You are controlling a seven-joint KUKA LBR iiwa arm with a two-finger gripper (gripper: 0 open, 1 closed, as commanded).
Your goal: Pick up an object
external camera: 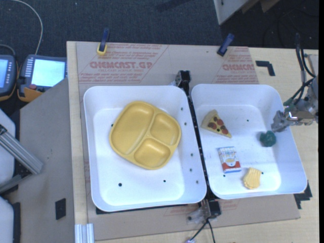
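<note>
In the camera view, the gripper (280,121) reaches in at the right edge of the frame, over the right rim of the right bin (243,91); whether its jaws are apart or together I cannot tell. A small green object (268,138) lies just below it inside that bin. Further left lie a toy pizza slice (216,123), a small carton (229,159) and a yellow piece (252,178). The left bin (96,151) holds a yellow divided plate (145,134).
</note>
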